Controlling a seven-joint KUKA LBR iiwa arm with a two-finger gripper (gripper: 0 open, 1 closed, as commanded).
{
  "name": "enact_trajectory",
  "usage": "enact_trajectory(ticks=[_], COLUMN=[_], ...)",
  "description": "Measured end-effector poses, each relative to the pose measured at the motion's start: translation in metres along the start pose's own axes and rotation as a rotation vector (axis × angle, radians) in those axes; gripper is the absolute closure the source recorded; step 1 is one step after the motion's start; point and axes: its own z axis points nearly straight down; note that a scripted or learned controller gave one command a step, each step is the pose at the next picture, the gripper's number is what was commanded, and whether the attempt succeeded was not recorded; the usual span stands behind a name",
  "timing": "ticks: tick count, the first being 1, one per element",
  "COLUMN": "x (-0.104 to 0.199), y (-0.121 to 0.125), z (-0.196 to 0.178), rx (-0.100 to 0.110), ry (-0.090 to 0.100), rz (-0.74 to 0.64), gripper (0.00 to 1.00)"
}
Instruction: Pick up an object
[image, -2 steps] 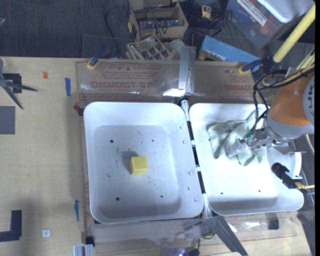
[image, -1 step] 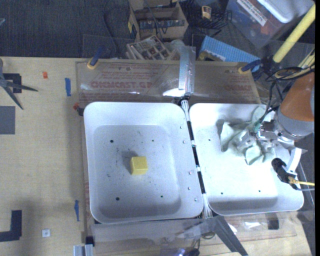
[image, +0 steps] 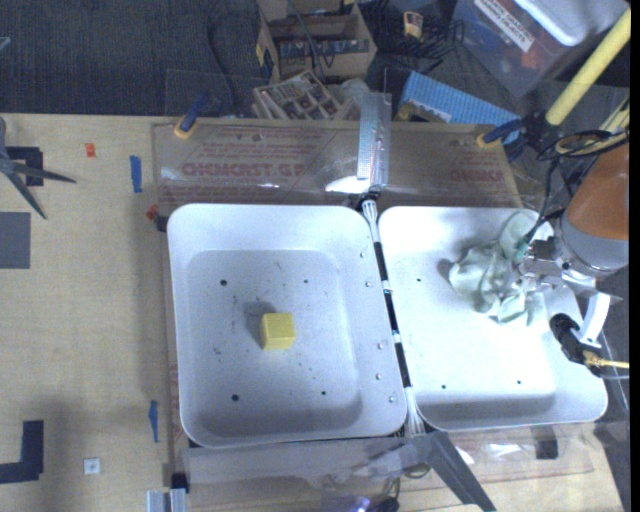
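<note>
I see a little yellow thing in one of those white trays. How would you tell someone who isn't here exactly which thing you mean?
Two shallow white bins sit side by side on the bench; look at the left bin. Near the middle of its floor lies a small yellow block, standing alone. The pale greenish crumpled object is in the right bin, by the gripper.

One fixed camera above the bench (image: 80, 300); slanted down over both bins (image: 190, 300).

A block (image: 278, 330) lies in the left bin (image: 200, 240); crumpled cloth (image: 485, 275) in the right bin (image: 440, 380).
</note>
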Motion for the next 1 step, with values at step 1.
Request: enact_trajectory(ticks=[1], x=[0.022], y=[0.0322], z=[0.0096], rx=[0.001], ry=[-0.013], rz=[0.552], gripper=[1.0])
